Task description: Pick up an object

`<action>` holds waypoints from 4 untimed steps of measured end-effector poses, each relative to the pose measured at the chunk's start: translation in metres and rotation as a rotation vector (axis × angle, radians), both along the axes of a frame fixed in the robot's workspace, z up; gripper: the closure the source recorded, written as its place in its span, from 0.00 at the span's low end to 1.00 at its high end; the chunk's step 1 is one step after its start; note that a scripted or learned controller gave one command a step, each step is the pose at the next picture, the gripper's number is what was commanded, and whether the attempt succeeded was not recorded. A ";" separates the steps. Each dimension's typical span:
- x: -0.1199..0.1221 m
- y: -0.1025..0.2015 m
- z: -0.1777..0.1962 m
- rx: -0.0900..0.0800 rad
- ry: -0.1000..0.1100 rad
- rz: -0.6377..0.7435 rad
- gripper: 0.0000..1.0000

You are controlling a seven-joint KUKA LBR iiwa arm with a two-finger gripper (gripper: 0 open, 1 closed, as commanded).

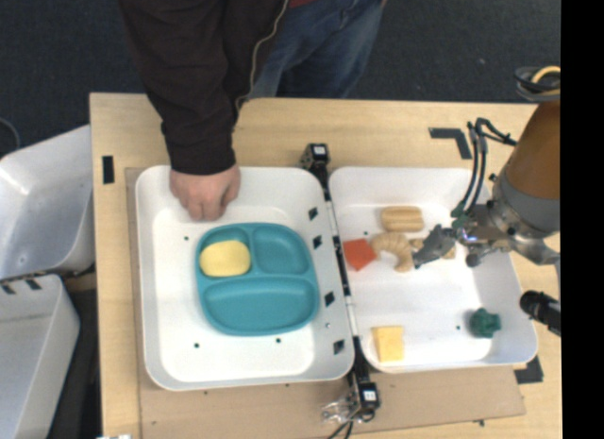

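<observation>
Nothing is lifted yet: the gripper [436, 247] hangs low in the right bin [425, 352], just beside the tan toy [396, 246], its grip unreadable.

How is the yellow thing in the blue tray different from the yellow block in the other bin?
The yellow thing is rounded like a blob, while the yellow block is square with flat edges. The blob lies in a compartment of the blue tray in the left bin; the block lies straight on the floor of the right bin, near its front edge. Both are yellow and lie untouched.
</observation>
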State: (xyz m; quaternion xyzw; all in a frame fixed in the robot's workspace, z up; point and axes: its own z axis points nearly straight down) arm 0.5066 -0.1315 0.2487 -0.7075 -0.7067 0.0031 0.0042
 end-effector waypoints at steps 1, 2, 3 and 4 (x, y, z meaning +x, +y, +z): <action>0.002 0.000 0.005 -0.002 -0.011 0.003 0.00; 0.003 0.005 -0.057 -0.001 -0.005 0.002 0.00; 0.004 0.009 -0.101 -0.002 -0.007 0.001 0.00; 0.003 0.008 -0.151 -0.002 -0.006 0.001 0.00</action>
